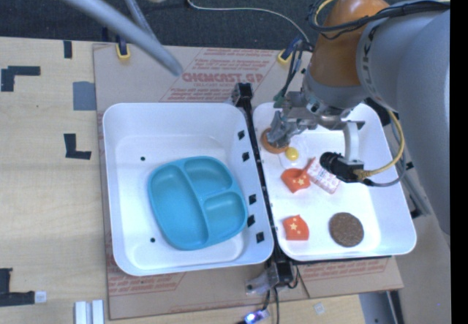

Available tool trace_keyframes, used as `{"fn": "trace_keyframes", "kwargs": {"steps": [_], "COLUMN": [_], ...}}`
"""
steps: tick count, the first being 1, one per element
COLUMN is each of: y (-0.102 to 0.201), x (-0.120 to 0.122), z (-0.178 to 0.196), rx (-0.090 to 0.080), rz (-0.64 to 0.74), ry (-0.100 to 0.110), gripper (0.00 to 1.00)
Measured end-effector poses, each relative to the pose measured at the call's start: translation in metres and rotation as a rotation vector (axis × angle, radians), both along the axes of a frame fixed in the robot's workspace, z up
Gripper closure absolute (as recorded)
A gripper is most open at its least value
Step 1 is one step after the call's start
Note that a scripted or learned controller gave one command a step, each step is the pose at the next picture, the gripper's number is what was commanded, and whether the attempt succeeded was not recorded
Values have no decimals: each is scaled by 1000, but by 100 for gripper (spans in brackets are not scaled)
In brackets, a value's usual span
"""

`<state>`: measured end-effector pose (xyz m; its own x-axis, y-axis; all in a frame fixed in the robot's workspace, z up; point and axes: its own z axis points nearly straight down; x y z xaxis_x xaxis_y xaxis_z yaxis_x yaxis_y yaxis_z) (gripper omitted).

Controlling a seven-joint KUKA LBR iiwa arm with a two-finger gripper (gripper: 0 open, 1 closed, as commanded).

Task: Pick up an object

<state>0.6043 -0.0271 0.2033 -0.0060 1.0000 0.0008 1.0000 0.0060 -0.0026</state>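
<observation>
My gripper (281,136) reaches down into the right bin (380,242), near its far left side. Its tips sit right at a flat brown round piece (272,145) and a small yellow piece (291,154). An orange-red block (295,180) and a pink-and-white wrapped item (322,175) lie just in front of the gripper. Nearer the front of the bin are a red block with a yellow mark (295,228) and a brown round cookie (345,229). Nothing shows clearly between the fingers.
The left bin (121,169) holds a blue divided plate (196,200). A black divider with clips (252,169) runs between the bins. A black cable with a connector (344,167) hangs over the right bin. Grey poles (88,1) cross the upper left.
</observation>
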Motion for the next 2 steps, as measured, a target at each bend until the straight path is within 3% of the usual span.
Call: {"fn": "trace_keyframes", "kwargs": {"steps": [2], "y": [114], "x": [-9], "z": [8], "rx": [-1], "rz": [1], "ry": [0], "gripper": [100]}}
